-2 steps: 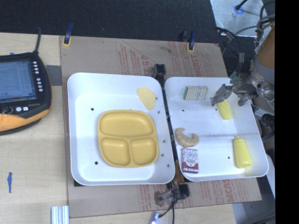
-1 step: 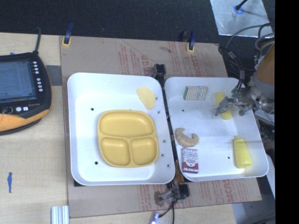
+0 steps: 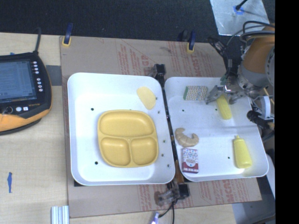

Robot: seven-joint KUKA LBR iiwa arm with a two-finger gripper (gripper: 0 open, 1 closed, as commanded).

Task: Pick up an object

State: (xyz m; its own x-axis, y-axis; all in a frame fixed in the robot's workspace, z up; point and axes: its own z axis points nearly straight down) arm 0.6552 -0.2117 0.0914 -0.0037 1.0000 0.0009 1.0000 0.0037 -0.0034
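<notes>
Your hand (image 3: 225, 96) sits at one o'clock in the right bin (image 3: 210, 169), its spread digits straddling the yellow corn cob (image 3: 224, 109), not clamped.

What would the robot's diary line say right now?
hand: over right bin | nearest: yellow block | held: unclear | task: ongoing

The light wooden bench (image 3: 32, 171) carries a large brown cardboard sheet (image 3: 121, 55) printed with faint red lettering, held at its far edge by two blue-and-yellow clamps (image 3: 67, 35). On the sheet two shallow white plastic bins sit side by side, the left bin (image 3: 81, 125) touching the right bin (image 3: 210, 169) along their inner edges. At the bench's left edge rests an orange-and-black handheld control tablet with a lit screen (image 3: 21, 90), well apart from the bins.
</notes>
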